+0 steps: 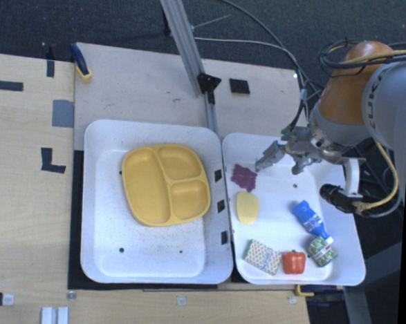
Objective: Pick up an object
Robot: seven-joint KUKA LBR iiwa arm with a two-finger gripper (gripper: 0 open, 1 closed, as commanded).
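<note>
On the worktop (21, 180), the left bin (99, 254) carries a yellow divided plate (165, 184) with three compartments, lying toward the bin's upper middle. A grey metal pole (187, 46) slants down from the top of the view to the gap between the two bins.

The right bin (341, 271) holds the loose things. Near its upper left lies a small purple object (243, 175), and just below it a pale yellow rounded object (247, 207). Along the near edge sit a patterned packet (261, 257) and, touching it on the right, a red pepper-like object (293, 262). Further right, a blue bottle (310, 219) lies tilted, with a green patterned object (321, 250) just beside its lower end.

The end effector (283, 162) hangs over the upper part of the right bin, its two fingers spread wide with nothing between them. The purple object lies just to the left of and slightly below the left fingertip (264, 165), apart from it; the other things lie well below.
</note>
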